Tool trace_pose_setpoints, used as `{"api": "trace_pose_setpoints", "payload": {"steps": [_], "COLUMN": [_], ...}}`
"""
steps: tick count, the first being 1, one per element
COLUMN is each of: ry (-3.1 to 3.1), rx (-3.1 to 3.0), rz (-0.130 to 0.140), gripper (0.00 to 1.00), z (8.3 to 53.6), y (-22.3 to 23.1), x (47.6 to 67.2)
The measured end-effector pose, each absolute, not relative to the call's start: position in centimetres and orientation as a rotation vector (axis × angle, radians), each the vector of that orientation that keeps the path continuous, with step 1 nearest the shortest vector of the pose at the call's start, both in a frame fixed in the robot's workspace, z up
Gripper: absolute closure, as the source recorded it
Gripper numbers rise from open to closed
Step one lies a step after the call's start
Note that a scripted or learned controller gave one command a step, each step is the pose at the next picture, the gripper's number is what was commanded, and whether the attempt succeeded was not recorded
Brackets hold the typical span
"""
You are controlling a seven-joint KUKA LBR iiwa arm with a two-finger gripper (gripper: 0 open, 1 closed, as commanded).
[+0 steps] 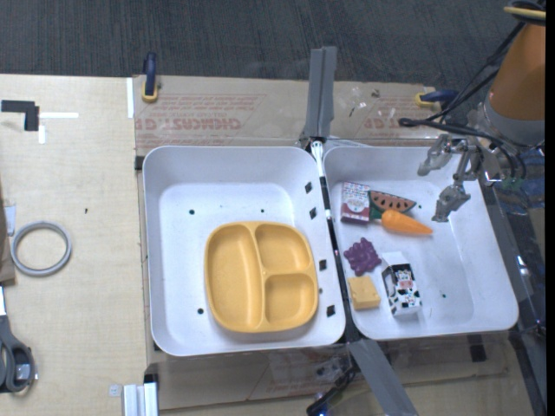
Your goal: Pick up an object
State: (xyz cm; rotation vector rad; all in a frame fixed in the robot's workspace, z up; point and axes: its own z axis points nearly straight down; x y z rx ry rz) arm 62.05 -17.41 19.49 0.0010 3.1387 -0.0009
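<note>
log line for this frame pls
gripper open, above right bin | nothing held | nearest: carrot | left bin: yellow tray

— Where is the arm?
— It reaches in from the right, its orange band [523,68] high at the upper right, above the far right corner of the right bin [486,306].
— And the gripper?
— The gripper [444,186] hangs below the grey wrist, over the far right part of that bin, near its right wall.
— Fingers?
— Two metal fingers [451,202] point down and leftward, spread apart with nothing between them.
</note>
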Motion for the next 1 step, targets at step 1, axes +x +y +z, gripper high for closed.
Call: {"api": "trace_pose_setpoints", "payload": {"steps": [1], "ry": [3.128], "rx": [0.247], "rz": [-0.001], "gripper": [0.0], "z": [9.28], "y": [-14.94], "x": [62.51]}}
